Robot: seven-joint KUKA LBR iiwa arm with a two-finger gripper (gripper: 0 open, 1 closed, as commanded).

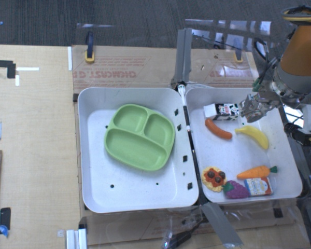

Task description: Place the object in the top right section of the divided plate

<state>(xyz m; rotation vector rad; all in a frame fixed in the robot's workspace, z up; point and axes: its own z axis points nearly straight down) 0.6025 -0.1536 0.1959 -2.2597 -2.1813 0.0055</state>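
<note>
A green divided plate lies in the left bin, with two smaller sections at its far side and one long section at the near side. All its sections hold nothing. My gripper hangs over the far part of the right bin, just right of a small white carton and above a yellow banana. A red sausage lies left of the banana. Nothing shows between the fingers.
The right bin also holds a pizza slice, purple grapes, a carrot and a small juice box near its front. The left bin surrounds the plate. A metal divider runs between the bins.
</note>
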